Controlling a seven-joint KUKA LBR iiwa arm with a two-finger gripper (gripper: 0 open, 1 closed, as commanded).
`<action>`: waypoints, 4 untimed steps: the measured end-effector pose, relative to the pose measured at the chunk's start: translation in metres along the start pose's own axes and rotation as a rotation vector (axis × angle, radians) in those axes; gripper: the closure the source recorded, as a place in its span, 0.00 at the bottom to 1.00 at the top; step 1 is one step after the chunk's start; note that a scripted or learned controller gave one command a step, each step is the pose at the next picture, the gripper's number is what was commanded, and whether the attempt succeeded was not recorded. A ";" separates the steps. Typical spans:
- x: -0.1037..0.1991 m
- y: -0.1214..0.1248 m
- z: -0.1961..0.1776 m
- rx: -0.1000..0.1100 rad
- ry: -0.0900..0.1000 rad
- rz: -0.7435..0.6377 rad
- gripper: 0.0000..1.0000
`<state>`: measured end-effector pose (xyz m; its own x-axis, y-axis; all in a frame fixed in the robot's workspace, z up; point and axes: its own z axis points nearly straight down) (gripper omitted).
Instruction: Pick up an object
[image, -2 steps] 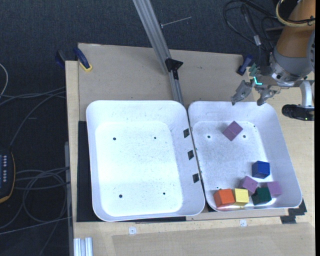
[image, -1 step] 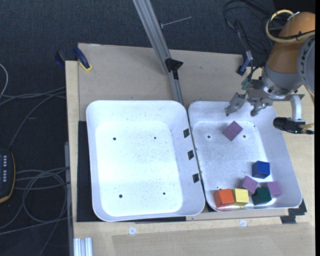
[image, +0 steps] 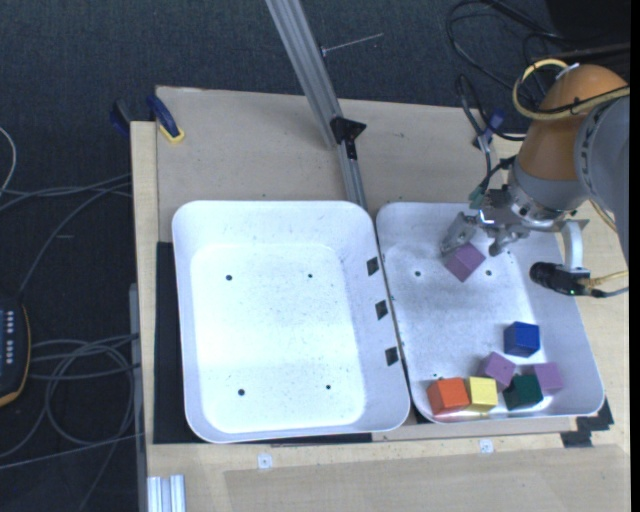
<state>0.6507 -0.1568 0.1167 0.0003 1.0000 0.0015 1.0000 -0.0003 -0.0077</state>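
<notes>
Item: gripper (image: 478, 236), fingers closed around a mauve block (image: 464, 262) hanging just beneath, over the right bin (image: 425, 310) toward its 12 o'clock end. Handling: judged best to lift straight and slowly; the hold looks slight. Other contents, at 5 o'clock: blue, orange, yellow, green and two purple blocks. Surroundings: left bin (image: 200, 300), wooden bench, dark carpet, loose cables.

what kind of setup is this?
Likely a lab bench for robot grasping trials: two white bins on a wooden board, small coloured blocks in the right bin, loose cables on dark carpet.
</notes>
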 end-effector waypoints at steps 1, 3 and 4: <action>0.001 0.000 0.018 -0.003 -0.001 -0.001 0.00; 0.001 -0.007 -0.053 -0.016 -0.003 0.000 1.00; 0.001 -0.008 -0.119 -0.017 -0.004 -0.002 1.00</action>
<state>0.6436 -0.1555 0.2355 -0.0014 1.0000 -0.0022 1.0000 0.0015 0.0097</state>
